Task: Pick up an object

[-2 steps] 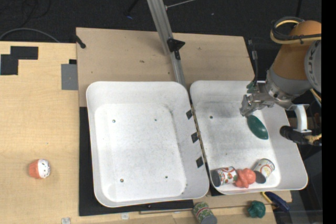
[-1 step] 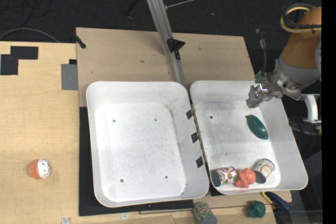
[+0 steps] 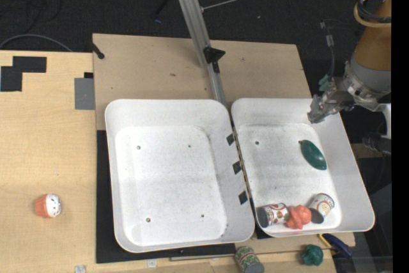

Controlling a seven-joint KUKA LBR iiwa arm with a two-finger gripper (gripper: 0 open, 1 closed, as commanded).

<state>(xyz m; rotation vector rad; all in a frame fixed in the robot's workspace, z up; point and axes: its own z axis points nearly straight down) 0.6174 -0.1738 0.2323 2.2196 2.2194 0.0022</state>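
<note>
White bins sit side by side; the right bin (image 3: 268, 118) holds a dark green oval object (image 3: 313, 155) toward its right side, and along its near edge two small cans (image 3: 273, 214) and a red-orange toy (image 3: 297, 217). The gripper (image 3: 317, 110) hangs over the bin's far right corner, carrying nothing visible; how wide it stands I cannot tell. The pick looks still at the approach stage. Next it likely needs to line up over one object, perhaps the green one just nearer, and descend.

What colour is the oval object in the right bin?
Dark green, seen in the camera view.
</note>
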